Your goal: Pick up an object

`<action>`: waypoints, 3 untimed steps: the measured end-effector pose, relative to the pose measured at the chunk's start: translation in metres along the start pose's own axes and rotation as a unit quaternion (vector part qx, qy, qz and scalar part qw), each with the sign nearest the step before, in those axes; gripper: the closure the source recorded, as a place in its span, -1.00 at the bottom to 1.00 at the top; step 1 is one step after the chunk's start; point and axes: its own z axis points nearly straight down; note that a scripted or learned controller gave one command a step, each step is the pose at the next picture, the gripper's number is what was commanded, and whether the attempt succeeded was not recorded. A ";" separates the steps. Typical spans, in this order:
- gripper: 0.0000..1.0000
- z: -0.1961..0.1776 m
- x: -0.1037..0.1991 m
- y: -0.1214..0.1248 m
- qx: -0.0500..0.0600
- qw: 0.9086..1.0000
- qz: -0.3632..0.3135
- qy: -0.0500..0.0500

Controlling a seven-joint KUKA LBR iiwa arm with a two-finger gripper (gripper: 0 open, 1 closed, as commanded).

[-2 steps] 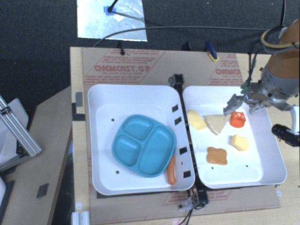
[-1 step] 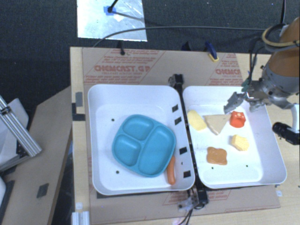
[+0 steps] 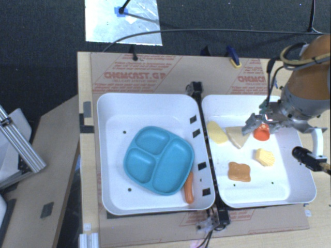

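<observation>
Gripper (image 3: 254, 124) low in right white bin (image 3: 289, 192), finger state unreadable | small orange-red plastic piece (image 3: 262, 133) just beside, right | risk: nudges pale cream wedge (image 3: 236, 137) nearby, closes on nothing

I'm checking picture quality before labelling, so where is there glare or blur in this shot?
Camera view: the silver sheet beyond the bench shines with patchy glare; both white bins, left bin and right bin, look bright and nearly washed out; the gripper by the orange-red piece looks soft; the blue plate is fairly sharp.
</observation>
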 end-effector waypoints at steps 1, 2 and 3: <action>-1.00 0.051 0.011 0.002 0.000 1.000 0.000 0.000; -1.00 0.112 0.005 0.003 0.000 1.000 0.000 0.000; 1.00 0.098 0.005 0.004 -0.002 1.000 0.000 0.000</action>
